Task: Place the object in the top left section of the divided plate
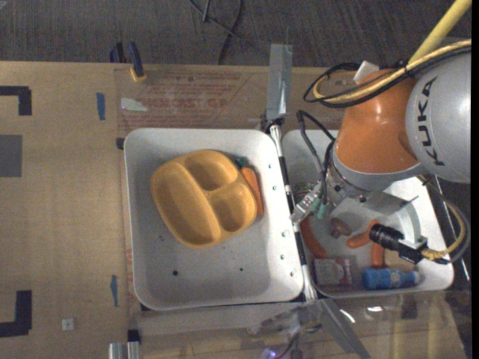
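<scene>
- Nearest the camera, the grey KUKA arm (441,118) with its orange band (374,126) reached in from the right and hung over the right bin (438,275).
- Gripper (340,219) sat below the orange band, low over the right bin; whether it was apart or together could not be told, as the wrist covered it.
- Right bin contents: a blue bottle-like item (389,278) lay along the near wall, a pink-and-white packet (335,271) lay just left of it, and orange pieces (359,238) lay close beside the gripper.
- Left bin (150,275) held the divided plate (203,197), a yellow-orange dish with three sections, lying tilted in the upper half of the bin.
- Carrot (252,185), orange with a green top, lay against the plate's right rim, outside every section, between the plate and the bin's right wall.
- Cardboard bench surface (60,200) carried blue tape marks and black corner marks.
</scene>
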`<state>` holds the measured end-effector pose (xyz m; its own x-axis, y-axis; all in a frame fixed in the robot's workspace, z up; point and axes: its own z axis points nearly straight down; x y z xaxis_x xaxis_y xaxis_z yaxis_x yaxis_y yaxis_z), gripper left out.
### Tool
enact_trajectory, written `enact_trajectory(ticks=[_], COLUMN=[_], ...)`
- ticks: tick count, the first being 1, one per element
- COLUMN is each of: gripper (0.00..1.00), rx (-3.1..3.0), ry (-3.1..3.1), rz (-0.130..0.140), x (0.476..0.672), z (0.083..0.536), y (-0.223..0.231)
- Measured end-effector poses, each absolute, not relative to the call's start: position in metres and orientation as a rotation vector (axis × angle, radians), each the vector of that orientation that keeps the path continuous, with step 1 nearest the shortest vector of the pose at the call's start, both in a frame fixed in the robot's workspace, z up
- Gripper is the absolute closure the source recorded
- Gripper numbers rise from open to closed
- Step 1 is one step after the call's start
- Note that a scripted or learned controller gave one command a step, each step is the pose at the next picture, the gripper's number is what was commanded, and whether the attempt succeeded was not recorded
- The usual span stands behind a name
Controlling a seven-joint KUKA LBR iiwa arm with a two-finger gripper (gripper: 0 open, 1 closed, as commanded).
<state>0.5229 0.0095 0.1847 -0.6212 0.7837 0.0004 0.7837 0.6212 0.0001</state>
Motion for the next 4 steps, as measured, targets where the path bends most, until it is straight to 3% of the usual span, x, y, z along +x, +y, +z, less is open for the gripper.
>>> enact_trajectory(ticks=[1, 2, 3, 4], gripper=[1.00, 1.00, 1.00, 1.00], rx=[-1.380, -1.248, -0.826, -0.639], ry=[-2.826, -2.888, -3.031, -3.078], rz=[-0.003, -0.003, -0.001, -0.004], x=[0.520, 0.531, 0.480, 0.482], z=[0.200, 0.228, 0.204, 0.157], y=[0.076, 0.051, 0.045, 0.184])
